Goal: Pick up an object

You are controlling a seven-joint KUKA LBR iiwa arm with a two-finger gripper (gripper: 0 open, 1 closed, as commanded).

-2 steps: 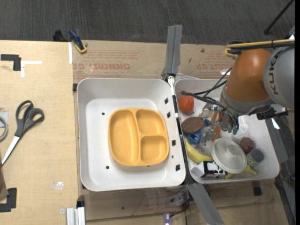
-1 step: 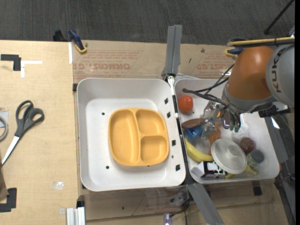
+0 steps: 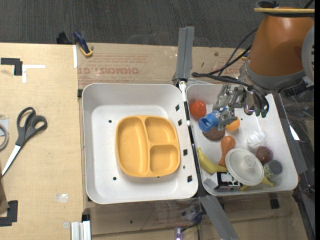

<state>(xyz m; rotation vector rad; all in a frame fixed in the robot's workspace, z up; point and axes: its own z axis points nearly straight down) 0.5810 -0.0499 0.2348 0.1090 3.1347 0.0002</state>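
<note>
Gripper (image 3: 226, 115) low in right bin (image 3: 289, 149), over blue cup (image 3: 208, 122) and orange fruit (image 3: 232, 124) — finger state cannot be determined. Yellow divided plate (image 3: 148, 146) in left bin (image 3: 95, 134).

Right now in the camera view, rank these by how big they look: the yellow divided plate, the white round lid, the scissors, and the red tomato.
1. yellow divided plate
2. scissors, long but thin
3. white round lid, close to the scissors overall, so that order is unsure
4. red tomato
</note>
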